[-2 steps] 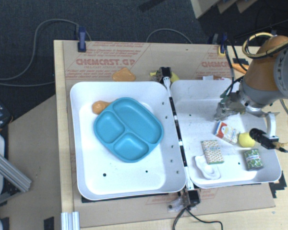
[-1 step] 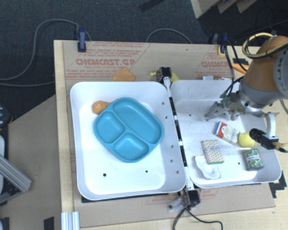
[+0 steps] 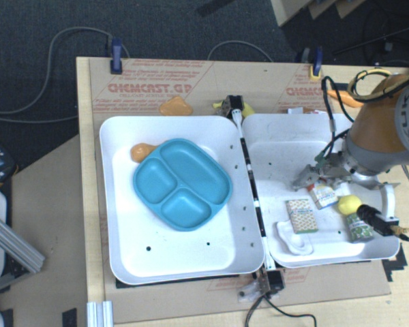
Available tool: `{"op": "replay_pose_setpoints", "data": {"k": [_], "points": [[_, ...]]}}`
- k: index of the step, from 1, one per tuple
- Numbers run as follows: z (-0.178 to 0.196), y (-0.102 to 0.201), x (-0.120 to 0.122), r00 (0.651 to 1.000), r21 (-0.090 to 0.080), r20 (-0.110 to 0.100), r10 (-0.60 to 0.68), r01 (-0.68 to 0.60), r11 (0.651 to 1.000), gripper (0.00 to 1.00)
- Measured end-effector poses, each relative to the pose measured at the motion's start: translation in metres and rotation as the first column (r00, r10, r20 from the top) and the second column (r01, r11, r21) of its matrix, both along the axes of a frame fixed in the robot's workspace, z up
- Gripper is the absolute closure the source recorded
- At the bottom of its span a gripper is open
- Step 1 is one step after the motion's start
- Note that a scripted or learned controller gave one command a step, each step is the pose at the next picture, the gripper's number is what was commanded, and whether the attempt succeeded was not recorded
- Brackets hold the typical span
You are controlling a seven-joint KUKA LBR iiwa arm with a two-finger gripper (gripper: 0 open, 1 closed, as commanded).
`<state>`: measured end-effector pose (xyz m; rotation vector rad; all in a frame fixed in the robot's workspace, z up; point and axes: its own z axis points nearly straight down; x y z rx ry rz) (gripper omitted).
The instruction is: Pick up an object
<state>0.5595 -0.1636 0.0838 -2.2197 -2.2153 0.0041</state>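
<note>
Red block lettering reading "CHEMCAST GP" stands on the tan paper-covered board (image 3: 150,87) under the bins, toward the upper left of the frame above the left bin. A second red print at the upper right of the same board, above the right bin, starts "CHEM" and is cut off by the arm. A line of finer red print runs above each, too small to read.

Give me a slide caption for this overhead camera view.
Arm's claw low in right bin over small items; blue tray in left bin.

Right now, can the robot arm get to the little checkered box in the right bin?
Probably yes. The checkered box lies flat in the right bin with nothing on top, and the tool is just above it in the picture.
</note>
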Motion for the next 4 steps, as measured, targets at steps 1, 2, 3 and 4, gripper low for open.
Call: {"op": "replay_pose_setpoints", "data": {"k": [1,2,3,4], "points": [[0.040,-0.035,-0.015,1.000,-0.006,0.010,-0.001,0.001,1.000,0.00],[0.008,0.016,-0.033,1.000,-0.016,0.024,0.001,0.000,1.000,0.00],[0.052,-0.057,0.006,1.000,-0.010,0.015,-0.001,0.002,1.000,0.00],[0.041,0.017,0.031,1.000,-0.001,0.008,0.009,-0.009,1.000,0.00]]}}
